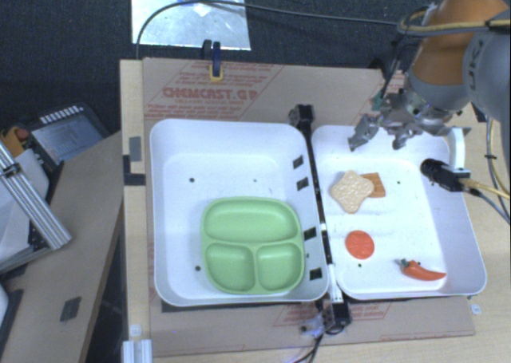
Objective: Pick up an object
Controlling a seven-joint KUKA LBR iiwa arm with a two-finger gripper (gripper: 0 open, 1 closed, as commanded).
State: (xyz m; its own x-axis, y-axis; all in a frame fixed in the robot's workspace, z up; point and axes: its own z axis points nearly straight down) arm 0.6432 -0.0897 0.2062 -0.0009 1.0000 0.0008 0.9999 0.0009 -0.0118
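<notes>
Nearest me, an orange carrot [421, 271] and a red disc [359, 244] lie in the right bin [459, 226], with a bread slice [352, 191] farther back. Above its far edge I see my gripper [378, 136], fingers apart, holding nothing. Behind, red letters read CHEMCAST [209, 92]

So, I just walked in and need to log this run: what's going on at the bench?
A grey and orange robot arm reaches in over the far end of the right bin, its gripper open and holding nothing. Below it in that bin lie a beige cracker-like piece overlapping an orange square, a red disc and a small toy carrot. The left bin holds a green divided plate. Nothing has been picked up yet.
</notes>
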